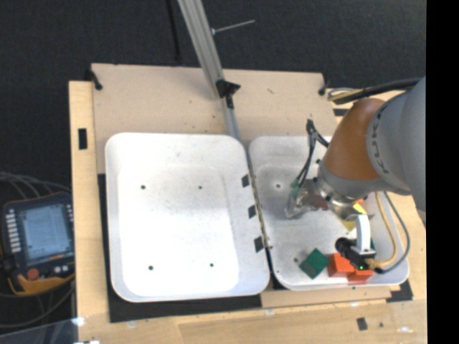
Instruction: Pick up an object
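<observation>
The metal gripper (295, 208), grip state I cannot tell, hangs over the smooth white right bin (276, 160) above a green block (313, 263).

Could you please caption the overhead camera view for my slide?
Grey KUKA arm's hand lowered into the right shallow white bin, above a green block and an orange block.

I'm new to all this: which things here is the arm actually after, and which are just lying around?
For the job:
green block
orange block
gripper
right bin

Just lying about:
left bin
handheld screen unit
metal pole
</observation>
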Robot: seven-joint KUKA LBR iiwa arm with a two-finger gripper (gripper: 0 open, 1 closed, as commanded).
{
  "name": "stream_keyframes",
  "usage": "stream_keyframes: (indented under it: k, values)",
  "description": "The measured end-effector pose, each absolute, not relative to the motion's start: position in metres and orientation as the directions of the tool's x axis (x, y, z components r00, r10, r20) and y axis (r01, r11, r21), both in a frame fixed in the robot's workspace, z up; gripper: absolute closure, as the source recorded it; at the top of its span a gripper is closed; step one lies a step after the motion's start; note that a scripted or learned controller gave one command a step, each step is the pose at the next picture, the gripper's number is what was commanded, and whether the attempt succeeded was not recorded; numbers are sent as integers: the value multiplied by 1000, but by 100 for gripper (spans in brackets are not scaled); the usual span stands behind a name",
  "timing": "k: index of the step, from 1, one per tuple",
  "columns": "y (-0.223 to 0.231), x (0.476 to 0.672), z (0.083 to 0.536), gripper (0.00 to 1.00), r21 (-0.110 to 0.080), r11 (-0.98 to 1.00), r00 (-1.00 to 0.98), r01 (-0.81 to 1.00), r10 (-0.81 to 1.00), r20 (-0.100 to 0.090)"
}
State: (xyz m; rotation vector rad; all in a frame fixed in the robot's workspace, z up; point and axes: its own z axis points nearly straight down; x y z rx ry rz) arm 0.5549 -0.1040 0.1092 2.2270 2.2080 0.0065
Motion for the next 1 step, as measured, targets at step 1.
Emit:
stream_keyframes:
  k: [1]
  values:
    - [-106,565,157,100,7,3,-3,1000,1000,-1]
